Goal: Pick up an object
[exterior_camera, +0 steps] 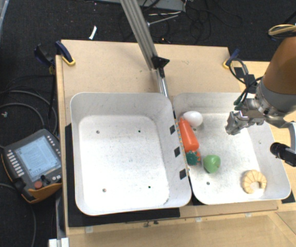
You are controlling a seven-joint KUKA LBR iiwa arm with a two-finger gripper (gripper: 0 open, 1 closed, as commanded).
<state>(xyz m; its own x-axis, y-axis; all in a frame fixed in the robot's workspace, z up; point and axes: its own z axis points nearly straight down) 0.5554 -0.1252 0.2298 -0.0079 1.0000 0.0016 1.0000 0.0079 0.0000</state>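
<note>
No legible labels or writing anywhere. Tool (233, 123) over right bin (276, 153), upper area, touching nothing visible; can't tell its state. In that bin: egg (192, 118), orange bottle (188, 136), teal piece (192, 158), green ball (211, 163), croissant (254, 181).

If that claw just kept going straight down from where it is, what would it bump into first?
Most likely the bare white floor of the right bin. The gripper seems to point down between the white egg-like object and the green ball, though depth is uncertain.
</note>
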